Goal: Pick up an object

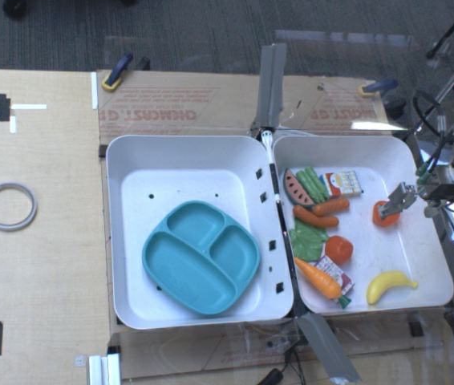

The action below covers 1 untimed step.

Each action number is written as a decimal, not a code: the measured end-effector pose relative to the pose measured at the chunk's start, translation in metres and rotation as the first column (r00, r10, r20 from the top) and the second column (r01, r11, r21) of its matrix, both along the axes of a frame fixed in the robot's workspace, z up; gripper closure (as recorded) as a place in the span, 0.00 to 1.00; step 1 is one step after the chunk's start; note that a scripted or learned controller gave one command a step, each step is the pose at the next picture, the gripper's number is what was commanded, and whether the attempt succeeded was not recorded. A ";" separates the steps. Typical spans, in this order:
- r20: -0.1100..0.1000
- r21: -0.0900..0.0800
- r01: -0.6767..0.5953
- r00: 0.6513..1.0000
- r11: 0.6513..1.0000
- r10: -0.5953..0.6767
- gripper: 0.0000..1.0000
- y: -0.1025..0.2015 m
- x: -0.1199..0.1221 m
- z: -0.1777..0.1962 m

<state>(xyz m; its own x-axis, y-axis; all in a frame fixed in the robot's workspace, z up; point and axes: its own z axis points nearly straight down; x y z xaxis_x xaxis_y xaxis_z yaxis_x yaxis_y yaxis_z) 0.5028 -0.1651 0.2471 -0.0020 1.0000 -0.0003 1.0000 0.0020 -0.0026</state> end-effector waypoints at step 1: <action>0.003 -0.002 -0.147 0.989 0.989 0.147 0.00 -0.018 -0.018 0.104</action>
